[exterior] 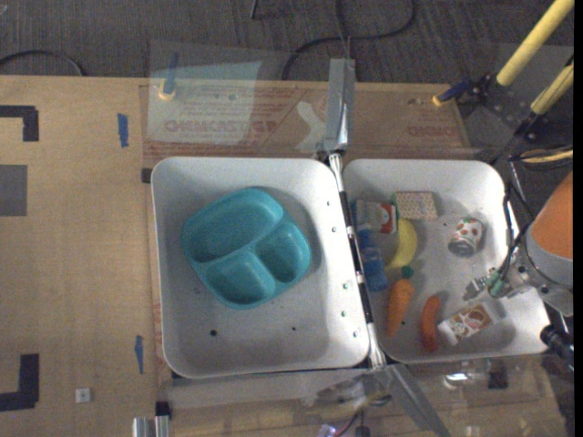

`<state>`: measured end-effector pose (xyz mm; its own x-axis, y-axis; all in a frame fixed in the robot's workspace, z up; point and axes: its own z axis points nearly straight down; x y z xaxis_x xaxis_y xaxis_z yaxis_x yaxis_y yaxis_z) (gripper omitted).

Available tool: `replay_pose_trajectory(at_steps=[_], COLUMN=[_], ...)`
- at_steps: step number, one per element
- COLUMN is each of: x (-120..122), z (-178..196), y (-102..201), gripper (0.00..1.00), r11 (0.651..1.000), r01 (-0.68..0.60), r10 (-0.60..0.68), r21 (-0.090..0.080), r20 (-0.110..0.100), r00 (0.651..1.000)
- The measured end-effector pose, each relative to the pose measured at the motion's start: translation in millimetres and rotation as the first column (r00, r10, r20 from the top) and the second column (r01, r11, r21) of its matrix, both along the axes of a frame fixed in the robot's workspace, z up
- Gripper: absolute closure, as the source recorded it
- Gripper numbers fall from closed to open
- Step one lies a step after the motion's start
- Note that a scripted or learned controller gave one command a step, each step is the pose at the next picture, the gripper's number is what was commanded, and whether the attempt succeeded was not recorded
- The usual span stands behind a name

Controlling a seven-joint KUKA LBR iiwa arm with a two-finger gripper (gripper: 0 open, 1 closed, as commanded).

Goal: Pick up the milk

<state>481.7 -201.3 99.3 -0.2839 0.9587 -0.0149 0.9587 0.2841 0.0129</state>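
Observation:
The milk (471, 320), a small white carton with red-brown print, lies on its side near the front right corner of the right bin (492, 176). My gripper (487, 286) hangs just above and behind it, close to the bin's right wall, with the orange-banded arm coming in from the right edge. Nothing shows held in it. Another white pack with red and green print (375, 215) stands at the back left of the same bin.
Also in the right bin are a yellow banana (404, 242), a blue item (369, 255), an orange carrot (398, 306), a red-orange piece (429, 322), a speckled square (416, 205) and a small can (465, 236). The left bin (182, 335) holds a teal divided plate (246, 246).

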Motion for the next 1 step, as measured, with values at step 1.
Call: replay_pose_trajectory(at_steps=[1], x=[0.1], z=[-0.2], y=[0.4], gripper=[0.00], r11=[1.000], r01=[-0.001], r10=[0.001], r21=[0.001], r20=[0.000], r00=[1.000])
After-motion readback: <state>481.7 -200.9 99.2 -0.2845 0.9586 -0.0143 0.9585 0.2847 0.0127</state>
